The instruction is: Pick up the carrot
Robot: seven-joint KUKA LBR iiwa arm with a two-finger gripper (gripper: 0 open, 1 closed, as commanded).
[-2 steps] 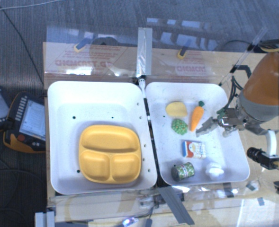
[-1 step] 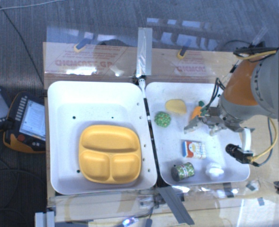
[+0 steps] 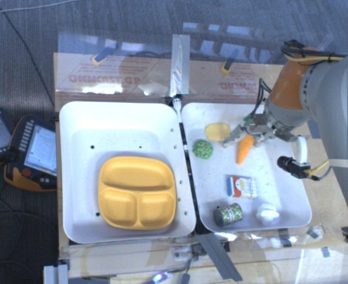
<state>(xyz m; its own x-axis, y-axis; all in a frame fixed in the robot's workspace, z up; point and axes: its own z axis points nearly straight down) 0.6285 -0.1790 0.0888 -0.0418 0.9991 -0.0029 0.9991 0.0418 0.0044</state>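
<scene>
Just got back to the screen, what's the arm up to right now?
The arm is reaching into the right bin from the right, and its gripper is down at the carrot. The top of the carrot sits right at the fingers, but I cannot tell whether they have closed on it or whether it has left the bin floor. The yellow piece, green ball, carton and can lie around it. The yellow tray sits in the left bin.

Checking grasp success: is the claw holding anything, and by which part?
The claw grips the orange tapered plastic carrot at its upper, thick end; the pointed tip hangs down over the right white bin.
</scene>
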